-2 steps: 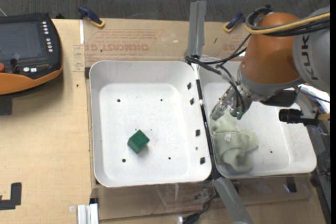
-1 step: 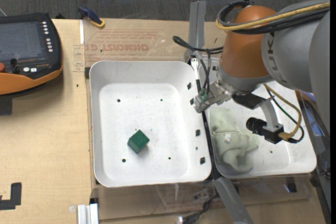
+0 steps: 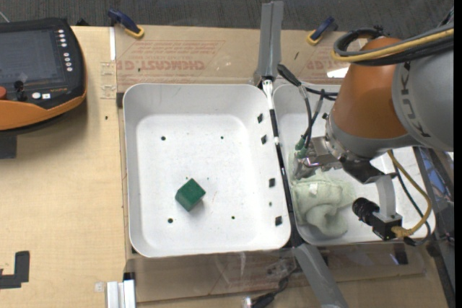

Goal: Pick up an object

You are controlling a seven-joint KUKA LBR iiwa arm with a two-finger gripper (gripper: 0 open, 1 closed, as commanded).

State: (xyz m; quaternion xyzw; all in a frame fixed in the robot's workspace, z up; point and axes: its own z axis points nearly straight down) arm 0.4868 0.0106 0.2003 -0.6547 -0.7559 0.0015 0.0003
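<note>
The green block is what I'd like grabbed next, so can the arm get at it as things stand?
Probably yes. The green block lies alone in the left bin, uncovered from above. The arm hangs over the right bin, so it must cross the divider.

Two bins sit side by side on my bench [image 3: 65, 227]. In the left bin [image 3: 144, 104], a block [image 3: 190, 195] lies toward the near side, left of centre. My arm [image 3: 375, 97] reaches in over the right bin [image 3: 283, 112], where a cloth [image 3: 323, 205] lies at the near end. A pendant [image 3: 36, 68] rests at far left.
</note>
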